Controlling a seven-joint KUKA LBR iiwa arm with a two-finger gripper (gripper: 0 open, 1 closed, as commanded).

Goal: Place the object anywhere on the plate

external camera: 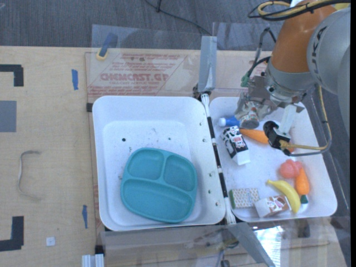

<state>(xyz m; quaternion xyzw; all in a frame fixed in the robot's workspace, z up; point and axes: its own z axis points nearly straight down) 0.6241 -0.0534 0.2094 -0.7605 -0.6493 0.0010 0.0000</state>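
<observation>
A teal divided plate [160,184] lies in the left bin [105,115], toward its front. My gripper [250,116] hangs low over the back left part of the right bin [320,204]. Just under and beside it are a small white bottle with a blue cap [227,121], a cow-patterned carton [236,144] and an orange carrot [256,136]. I see nothing clearly held in the gripper.
At the front of the right bin lie a pink fruit [289,168], a small orange piece [302,181], a banana [287,193], a little brown carton [271,206] and a cracker [245,197]. A yellow cable [303,147] crosses that bin.
</observation>
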